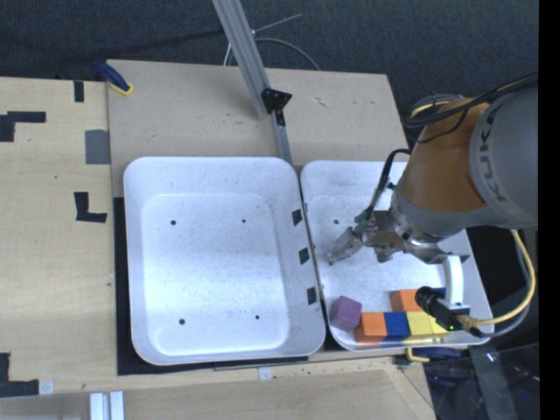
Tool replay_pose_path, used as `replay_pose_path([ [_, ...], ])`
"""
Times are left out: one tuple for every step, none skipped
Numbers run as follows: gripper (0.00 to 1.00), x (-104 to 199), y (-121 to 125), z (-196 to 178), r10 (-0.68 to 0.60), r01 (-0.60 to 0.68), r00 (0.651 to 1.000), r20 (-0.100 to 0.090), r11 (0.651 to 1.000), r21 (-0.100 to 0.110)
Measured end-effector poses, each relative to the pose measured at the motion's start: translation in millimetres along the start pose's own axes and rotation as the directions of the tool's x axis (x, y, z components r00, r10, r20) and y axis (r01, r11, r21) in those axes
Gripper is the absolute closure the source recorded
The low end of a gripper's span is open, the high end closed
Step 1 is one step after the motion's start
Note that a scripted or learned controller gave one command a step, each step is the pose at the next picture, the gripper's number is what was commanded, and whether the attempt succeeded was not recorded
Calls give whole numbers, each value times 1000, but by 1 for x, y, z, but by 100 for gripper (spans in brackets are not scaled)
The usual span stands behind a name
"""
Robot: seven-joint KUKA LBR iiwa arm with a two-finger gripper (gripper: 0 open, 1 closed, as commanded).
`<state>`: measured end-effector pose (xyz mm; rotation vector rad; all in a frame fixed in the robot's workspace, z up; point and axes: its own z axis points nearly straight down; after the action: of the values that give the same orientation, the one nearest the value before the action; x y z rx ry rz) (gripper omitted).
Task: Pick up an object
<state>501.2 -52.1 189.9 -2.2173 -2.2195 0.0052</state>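
Along the front wall of the right bin point(350, 178) lie several blocks: a purple cube point(346, 311), an orange block point(374, 324), a blue block point(396, 324) and a yellow block point(422, 324). A second orange block point(404, 300) lies just behind the blue and yellow ones. My gripper point(343, 246) hangs over the middle-left of the right bin, tilted down and to the left. It is behind the purple cube and apart from every block. Nothing shows in its grasp.
The left bin point(210, 261) is beside the right one, and they meet at a shared rim point(306, 252). A slanted metal pole point(249, 46) reaches to the back of that rim. My grey and orange arm point(455, 173) covers the right bin's right side.
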Motion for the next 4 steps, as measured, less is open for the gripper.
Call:
replay_pose_path([
  [0, -21, 14, -2, 1, -1, 1000, 1, 1000, -4],
  [0, -61, 42, 101, 3, -3, 1000, 2, 1000, -2],
  [0, -6, 20, -6, -4, 4, 1000, -1, 1000, -10],
  [0, -37, 87, -9, -1, 1, 1000, 3, 1000, -9],
])
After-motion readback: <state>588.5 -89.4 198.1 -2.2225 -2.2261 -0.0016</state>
